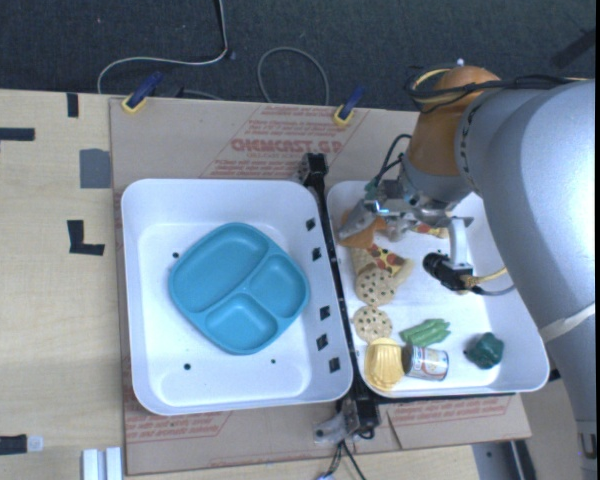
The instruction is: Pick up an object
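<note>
Reaching into the right bin (510, 353), the pincer (400, 213) is hanging over a brown toy (358, 234); its opening cannot be told. Just below it, a pizza slice (383, 261) and cookies (374, 286) are lying.

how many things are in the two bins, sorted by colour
blue: 1, divided plate
tan: 2, round crackers
yellow: 1, ridged piece
green: 2, pepper-like piece, dark lump
silver: 1, can
orange: 1, pizza slice
total: 8
</note>
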{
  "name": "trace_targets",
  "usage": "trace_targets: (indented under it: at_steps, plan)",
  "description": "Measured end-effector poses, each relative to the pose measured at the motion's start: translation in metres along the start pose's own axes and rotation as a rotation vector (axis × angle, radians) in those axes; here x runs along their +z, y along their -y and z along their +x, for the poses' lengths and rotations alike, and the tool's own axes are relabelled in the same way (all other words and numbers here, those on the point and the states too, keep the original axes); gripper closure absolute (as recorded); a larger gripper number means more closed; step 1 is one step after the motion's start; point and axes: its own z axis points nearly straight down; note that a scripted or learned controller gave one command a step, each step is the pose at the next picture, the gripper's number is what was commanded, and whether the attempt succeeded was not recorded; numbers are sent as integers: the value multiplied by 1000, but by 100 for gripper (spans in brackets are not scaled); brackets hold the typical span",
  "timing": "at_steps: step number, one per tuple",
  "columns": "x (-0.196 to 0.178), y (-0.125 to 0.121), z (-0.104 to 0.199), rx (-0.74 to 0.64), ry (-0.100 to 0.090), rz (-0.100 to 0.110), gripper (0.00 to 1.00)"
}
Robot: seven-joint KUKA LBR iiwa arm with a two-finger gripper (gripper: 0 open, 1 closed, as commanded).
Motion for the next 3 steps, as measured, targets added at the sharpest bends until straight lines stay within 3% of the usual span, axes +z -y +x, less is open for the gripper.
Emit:
trace_targets:
  at_steps: [1,2,3]
  plan:
    - [4,-13,-11,3,-20,42,0]
    - [4,-13,-21,2,-24,41,0]
    - [4,-12,-16,7,-6,36,0]
